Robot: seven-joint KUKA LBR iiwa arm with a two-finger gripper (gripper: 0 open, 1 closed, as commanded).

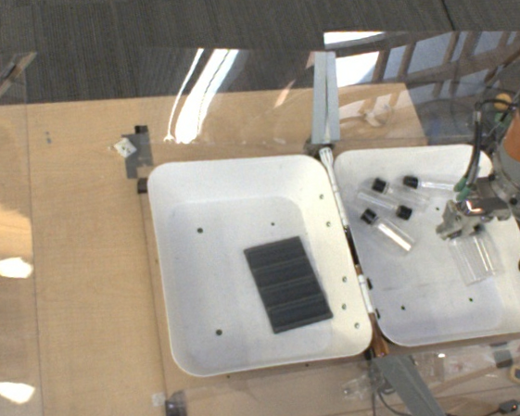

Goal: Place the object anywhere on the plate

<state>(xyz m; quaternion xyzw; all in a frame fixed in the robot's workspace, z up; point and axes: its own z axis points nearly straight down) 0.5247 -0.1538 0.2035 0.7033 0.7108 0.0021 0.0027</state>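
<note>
A dark grey rectangular plate [288, 284] with ridged bands across its surface lies flat in the left shallow white plastic bin [192, 350], slightly right of the bin's middle and turned at a small angle to its walls. The bin has rounded corners and a smooth, matte floor.

The right white bin [441, 326] sits just beside it, the two rims nearly touching along a narrow seam. In its far left part lie several clear plastic tubes with black caps [392, 208], loosely clustered, some touching or crossing; they look glassy and slender, and their exact number is hard to tell.

The arm's metal gripper [464, 223] is over the right side of the right bin. Just below it a clear, transparent tube-like piece [476, 260] is visible, but whether it sits between the claw's jaws or lies on the bin floor cannot be told, nor whether the claw is open or closed.

Both bins rest on a pale wooden bench [80, 269] with glossy reflections.
</note>
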